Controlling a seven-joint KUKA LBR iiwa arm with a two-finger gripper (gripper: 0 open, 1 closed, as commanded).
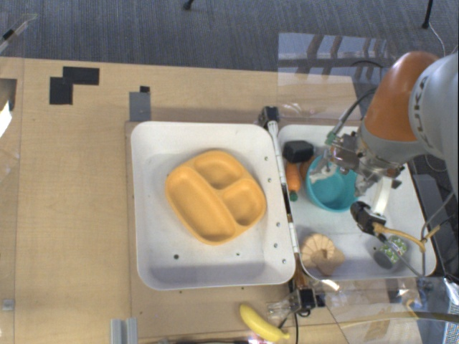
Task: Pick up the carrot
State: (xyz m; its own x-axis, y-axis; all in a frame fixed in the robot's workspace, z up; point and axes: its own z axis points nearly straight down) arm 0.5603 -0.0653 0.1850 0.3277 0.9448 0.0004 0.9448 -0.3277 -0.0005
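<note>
The orange carrot (292, 178) lies along the left wall of the right bin (412, 199), with its far end next to a black object (297, 150). My gripper (340, 160) hangs over the far rim of a teal bowl (330, 190), just right of the carrot and apart from it. The grey arm with its orange band (396, 99) comes in from the right above the bin. Nothing shows held in the gripper.
A yellow divided plate (215, 196) rests in the left bin (154, 264). A tan ridged object (320, 255) and a small grey-green item (388, 252) lie at the near end of the right bin. A banana (262, 324) lies on the bench in front of the bins.
</note>
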